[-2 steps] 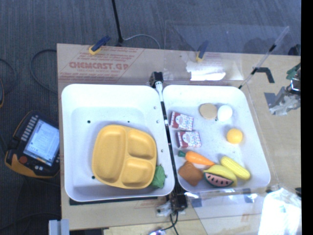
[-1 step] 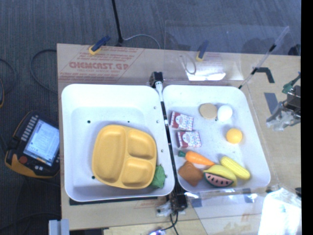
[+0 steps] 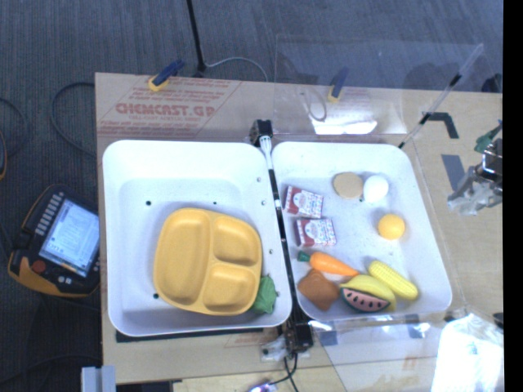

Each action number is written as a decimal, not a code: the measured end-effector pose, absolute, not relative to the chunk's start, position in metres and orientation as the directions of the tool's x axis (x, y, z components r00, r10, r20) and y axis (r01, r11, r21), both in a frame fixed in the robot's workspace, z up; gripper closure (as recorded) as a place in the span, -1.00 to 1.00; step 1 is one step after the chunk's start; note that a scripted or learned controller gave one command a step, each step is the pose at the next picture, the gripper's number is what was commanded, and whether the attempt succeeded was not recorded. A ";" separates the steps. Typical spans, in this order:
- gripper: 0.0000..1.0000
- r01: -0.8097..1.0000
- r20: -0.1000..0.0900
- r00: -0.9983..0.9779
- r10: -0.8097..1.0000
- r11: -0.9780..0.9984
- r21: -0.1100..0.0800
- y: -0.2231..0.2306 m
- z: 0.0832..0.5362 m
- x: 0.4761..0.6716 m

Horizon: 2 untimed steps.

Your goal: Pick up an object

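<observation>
Objects for the pick all sit in the right bin (image 3: 425, 219), a shallow white plastic tray with rounded corners and a speckled floor. You've got two small red-and-white cartons (image 3: 302, 202) stacked along its left wall, flat and boxy. Upper middle: a tan rounded disc, looks like a cookie or bun (image 3: 348, 185), touching a smooth white egg (image 3: 376, 189) on its right. Below the egg, apart from it, a glossy yellow-orange ball, likely a lemon or orange (image 3: 391, 226). Near edge cluster: a tapered orange carrot (image 3: 332, 263) with green stub, a brown lumpy piece (image 3: 317, 289) just under it, a watermelon wedge (image 3: 365, 300) with red face and green rind, a yellow banana (image 3: 369, 286) curved over the wedge, and a ribbed corn cob (image 3: 394, 278) lying diagonal beside it. All look like moulded plastic toy food. Left bin (image 3: 122, 219) holds a yellow compartment plate (image 3: 207, 260), matte, three sections, rounded-square outline, with a green leafy piece (image 3: 265, 295) poking out from under its lower right corner. The gripper (image 3: 480, 188) is at the right edge of the view, outside the right bin and over the clear sheet on the counter (image 3: 245, 104); metallic, blurry, you can't tell how the jaws stand from this. Nothing visible between them.
</observation>
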State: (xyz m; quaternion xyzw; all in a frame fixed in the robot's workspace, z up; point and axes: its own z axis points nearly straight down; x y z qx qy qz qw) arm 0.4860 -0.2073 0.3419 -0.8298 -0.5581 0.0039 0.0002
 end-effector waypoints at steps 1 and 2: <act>1.00 0.927 -0.009 0.374 0.927 -0.374 -0.006 -0.207 0.351 0.487; 1.00 0.929 -0.012 0.371 0.929 -0.371 -0.006 -0.206 0.359 0.488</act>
